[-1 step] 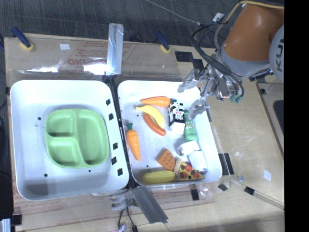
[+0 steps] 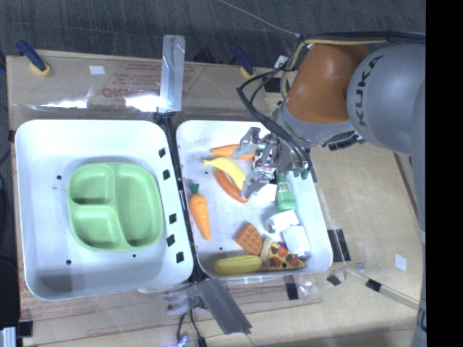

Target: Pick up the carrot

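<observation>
Camera view, inventory of two shallow white plastic bins on a pale wooden surface. Left bin: one light green moulded plastic plate with three compartments, smooth and matte.

Right bin: orange tapered toy carrot with a small green top, lying near the left wall, tip toward the near side, apart from the other items and well apart from the claw. Also a yellow curved plastic banana; an orange-red elongated piece just beneath it; another orange piece at the far side; a small green bottle; a white cylindrical item; a brown gridded waffle piece; a yellow ribbed corn cob; a pizza slice with red toppings.

Metallic two-finger claw: hangs over the middle of the right bin, beside the banana; its degree of opening cannot be told, and nothing is visibly gripped.
</observation>
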You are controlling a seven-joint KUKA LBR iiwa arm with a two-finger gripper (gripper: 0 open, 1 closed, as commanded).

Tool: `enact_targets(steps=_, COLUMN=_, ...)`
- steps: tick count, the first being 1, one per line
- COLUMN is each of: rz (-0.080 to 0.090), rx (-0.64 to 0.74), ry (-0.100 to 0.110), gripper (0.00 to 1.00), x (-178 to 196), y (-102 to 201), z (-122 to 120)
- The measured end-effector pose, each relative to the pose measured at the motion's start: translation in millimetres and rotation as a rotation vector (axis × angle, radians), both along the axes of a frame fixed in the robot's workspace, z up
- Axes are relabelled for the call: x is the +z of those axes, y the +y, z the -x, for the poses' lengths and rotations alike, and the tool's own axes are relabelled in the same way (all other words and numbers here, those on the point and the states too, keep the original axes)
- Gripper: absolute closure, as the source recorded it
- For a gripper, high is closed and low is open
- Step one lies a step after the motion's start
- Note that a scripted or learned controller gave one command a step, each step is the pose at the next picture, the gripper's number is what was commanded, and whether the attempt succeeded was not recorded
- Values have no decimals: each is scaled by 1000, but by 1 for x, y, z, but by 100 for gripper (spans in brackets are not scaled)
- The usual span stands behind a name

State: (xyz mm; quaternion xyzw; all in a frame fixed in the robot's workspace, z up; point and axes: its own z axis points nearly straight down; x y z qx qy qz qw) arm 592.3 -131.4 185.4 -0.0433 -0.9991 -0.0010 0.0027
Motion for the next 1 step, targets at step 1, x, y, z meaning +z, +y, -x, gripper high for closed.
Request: enact_targets(steps=1, rz=2, rx=63, ry=-5, gripper=0, x=-94, y=16, z=26)
